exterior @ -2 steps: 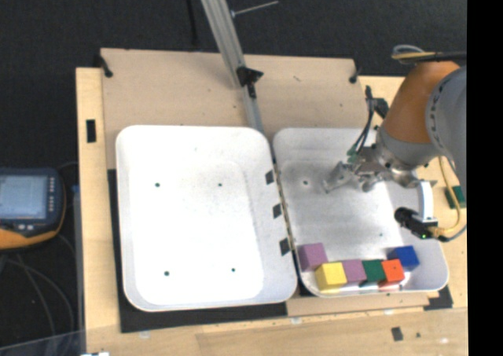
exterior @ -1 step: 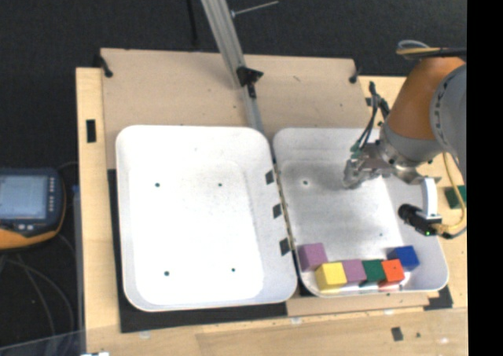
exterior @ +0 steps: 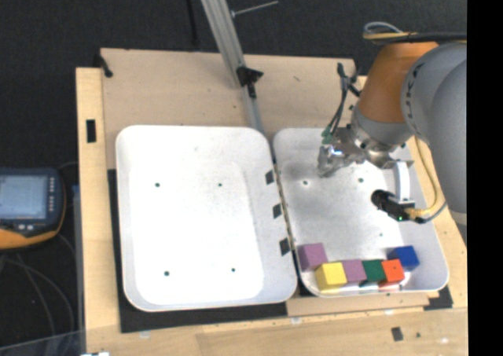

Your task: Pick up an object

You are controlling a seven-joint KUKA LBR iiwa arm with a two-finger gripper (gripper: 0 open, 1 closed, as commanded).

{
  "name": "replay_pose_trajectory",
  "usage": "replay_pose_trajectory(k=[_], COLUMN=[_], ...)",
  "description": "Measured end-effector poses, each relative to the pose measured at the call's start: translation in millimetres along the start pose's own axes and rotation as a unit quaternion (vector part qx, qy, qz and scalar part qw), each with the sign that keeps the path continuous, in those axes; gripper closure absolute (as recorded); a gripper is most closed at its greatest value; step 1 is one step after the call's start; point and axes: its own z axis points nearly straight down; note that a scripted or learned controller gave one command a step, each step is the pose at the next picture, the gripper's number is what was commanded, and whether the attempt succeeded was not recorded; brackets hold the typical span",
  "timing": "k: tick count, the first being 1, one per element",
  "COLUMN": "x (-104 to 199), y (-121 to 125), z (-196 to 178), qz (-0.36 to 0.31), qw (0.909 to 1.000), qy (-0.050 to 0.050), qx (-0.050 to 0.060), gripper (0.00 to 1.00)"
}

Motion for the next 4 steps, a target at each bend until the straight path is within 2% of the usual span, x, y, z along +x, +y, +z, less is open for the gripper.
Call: replay_pose_trajectory(k=[1, 2, 3, 4], x=[78.9, 142.7, 189.5, 207.6], y=[-25.7, -28.0, -50.3, -64.9], z=[-55.9, -135.4, -110.0, -91.7], qz=[-0.001, -0.001, 0.0, 0.001], qw=[1.0, 1.0, 1.0, 1.0], qy=[0.001, 0.002, 0.001, 0.0], qx=[0.0, -0.003, 0.003, 0.003], gripper=[1.0, 1.0, 1.0, 1.0])
